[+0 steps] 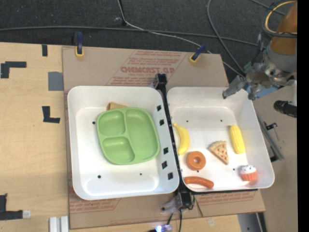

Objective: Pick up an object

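The gripper (240,90) hangs over the far right corner of the right bin (218,111), fingers spread and pinching nothing. I'd say this is the approach step, with no object chosen yet. The candidates lie in that bin: a corn cob (236,138) nearest the gripper, a pizza slice (219,152), a donut (196,160), a banana (182,137), a sausage (198,181) and a cupcake (248,173). The left bin (81,173) holds a green tray (127,135). Next, the arm likely needs to move forward over the corn, align across its width, then descend.
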### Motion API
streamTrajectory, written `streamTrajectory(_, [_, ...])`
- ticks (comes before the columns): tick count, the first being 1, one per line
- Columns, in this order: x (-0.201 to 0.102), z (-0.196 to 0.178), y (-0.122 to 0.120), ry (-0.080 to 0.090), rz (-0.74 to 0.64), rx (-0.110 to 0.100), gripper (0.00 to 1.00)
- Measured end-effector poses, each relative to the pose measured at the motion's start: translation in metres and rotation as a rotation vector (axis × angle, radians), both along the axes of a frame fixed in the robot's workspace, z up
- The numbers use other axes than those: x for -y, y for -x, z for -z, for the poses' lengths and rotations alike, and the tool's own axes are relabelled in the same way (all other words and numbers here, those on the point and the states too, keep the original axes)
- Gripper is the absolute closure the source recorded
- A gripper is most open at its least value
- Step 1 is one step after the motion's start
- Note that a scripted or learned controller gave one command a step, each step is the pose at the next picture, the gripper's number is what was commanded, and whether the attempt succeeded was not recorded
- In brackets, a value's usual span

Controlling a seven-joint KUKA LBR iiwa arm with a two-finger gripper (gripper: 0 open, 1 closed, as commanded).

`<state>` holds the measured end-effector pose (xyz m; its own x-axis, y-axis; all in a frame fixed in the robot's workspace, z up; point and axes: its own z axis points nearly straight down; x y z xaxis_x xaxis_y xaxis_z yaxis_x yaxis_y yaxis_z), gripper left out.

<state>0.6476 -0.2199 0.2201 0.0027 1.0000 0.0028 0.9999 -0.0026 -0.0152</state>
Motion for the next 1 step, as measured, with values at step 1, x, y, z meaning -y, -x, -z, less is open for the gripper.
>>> streamTrajectory(1, [-0.0005,-0.0094,-0.0029,0.004,-0.004,0.014,0.0])
